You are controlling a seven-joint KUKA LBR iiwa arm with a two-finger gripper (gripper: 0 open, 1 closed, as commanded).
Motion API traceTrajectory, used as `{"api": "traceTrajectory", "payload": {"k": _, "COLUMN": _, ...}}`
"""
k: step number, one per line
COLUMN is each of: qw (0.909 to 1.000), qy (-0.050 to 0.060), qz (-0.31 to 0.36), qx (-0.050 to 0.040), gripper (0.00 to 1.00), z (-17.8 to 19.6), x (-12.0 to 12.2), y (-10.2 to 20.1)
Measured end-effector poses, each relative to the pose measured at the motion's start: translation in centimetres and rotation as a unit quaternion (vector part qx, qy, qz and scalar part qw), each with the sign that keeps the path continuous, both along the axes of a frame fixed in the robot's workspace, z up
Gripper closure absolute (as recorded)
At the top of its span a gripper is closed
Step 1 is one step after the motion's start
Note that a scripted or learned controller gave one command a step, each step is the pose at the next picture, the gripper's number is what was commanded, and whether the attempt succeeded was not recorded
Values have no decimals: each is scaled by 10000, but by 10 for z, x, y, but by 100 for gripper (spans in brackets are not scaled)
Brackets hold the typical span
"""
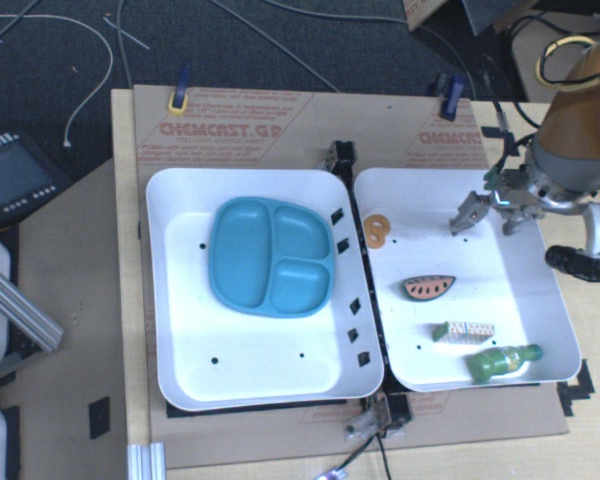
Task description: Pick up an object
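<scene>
A: Where is the gripper (488, 212)?

B: Over the far right part of the right bin (540, 288), hanging from the arm (570, 133) that comes in from the right. Its two fingers (469, 213) are spread apart with nothing between them.

A: What lies in that bin?

B: Four things. A small orange pretzel (377, 230) sits near the bin's left wall, well apart from the gripper. Below it, toward the middle, lies a watermelon slice (427, 287). Nearer the front edge is a pale bar (464, 332) with green at one end, lying flat, and just beside it a green bottle (502, 360) on its side, close to the front rim.

A: And the left bin (180, 298)?

B: It bears a blue plate (272, 256) with three compartments, set toward the far half.

A: Is the gripper touching any item?

B: No. It stands apart from all four; the pretzel and slice are the closest.
</scene>
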State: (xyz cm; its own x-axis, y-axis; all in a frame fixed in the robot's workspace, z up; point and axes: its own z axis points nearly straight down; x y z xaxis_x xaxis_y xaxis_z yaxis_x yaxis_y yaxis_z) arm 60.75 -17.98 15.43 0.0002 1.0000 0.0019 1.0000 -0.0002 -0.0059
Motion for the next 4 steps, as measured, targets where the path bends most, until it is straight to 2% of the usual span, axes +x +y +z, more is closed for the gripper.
{"api": "traceTrajectory", "payload": {"k": 1, "qw": 10000, "qy": 7, "qz": 5, "qx": 5, "gripper": 0, "z": -57, "x": 0, "y": 10}}
{"api": "traceTrajectory", "payload": {"k": 2, "qw": 10000, "qy": -13, "qz": 4, "qx": -3, "gripper": 0, "z": -70, "x": 0, "y": 11}}
{"api": "traceTrajectory", "payload": {"k": 3, "qw": 10000, "qy": -33, "qz": 4, "qx": -5, "gripper": 100, "z": -57, "x": 1, "y": 11}}
{"api": "traceTrajectory", "payload": {"k": 4, "qw": 10000, "qy": -66, "qz": -1, "qx": -21, "gripper": 100, "z": 5, "x": -1, "y": 5}}
